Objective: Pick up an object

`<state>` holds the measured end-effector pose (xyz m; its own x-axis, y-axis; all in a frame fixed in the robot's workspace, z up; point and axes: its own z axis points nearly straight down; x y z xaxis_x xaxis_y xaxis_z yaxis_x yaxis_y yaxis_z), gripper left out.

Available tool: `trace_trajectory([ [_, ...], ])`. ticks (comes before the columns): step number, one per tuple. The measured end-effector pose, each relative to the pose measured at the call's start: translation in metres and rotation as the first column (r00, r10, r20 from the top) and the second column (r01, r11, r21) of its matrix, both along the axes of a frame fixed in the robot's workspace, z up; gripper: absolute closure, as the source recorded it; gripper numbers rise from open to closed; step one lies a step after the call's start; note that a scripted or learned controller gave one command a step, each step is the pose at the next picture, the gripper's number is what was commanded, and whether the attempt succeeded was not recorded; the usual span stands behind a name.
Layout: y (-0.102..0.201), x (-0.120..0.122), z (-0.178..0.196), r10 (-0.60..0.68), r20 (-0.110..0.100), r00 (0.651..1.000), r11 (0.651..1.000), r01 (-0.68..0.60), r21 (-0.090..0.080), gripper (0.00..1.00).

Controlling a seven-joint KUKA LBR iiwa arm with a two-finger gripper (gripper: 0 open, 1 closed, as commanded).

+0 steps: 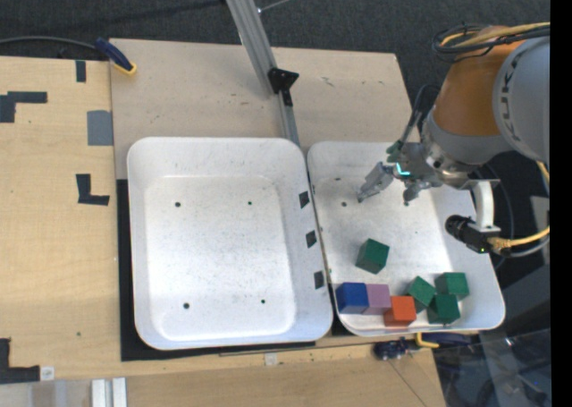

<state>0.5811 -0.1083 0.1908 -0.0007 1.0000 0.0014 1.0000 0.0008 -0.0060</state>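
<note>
We've got the gripper [386,184] spread open, holding nothing, above the right bin [332,217]; lone green cube [373,255] sits mid-bin just below it, looks light, rigid, non-fragile, so we'd pinch two opposite flat faces.

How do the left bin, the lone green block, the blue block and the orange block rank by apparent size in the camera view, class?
1. left bin
2. lone green block
3. blue block
4. orange block

The green and blue blocks look nearly alike, so their order is unsure.
</note>
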Motion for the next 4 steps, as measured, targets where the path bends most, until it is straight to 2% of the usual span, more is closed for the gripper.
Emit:
trace_trajectory([
  [1, 0.0, 0.001, 0.002, 0.001, 0.005, 1.0, 1.0, -0.001, -0.001, 0.0],
  [2, -0.005, -0.003, -0.061, 0.0, -0.002, 1.0, 1.0, 0.0, -0.001, 0.0],
  [3, -0.004, -0.004, -0.101, 0.001, 0.001, 1.0, 1.0, -0.001, -0.002, 0.0],
  [4, -0.003, -0.004, -0.09, 0.002, 0.003, 1.0, 1.0, -0.002, 0.0, 1.0],
])
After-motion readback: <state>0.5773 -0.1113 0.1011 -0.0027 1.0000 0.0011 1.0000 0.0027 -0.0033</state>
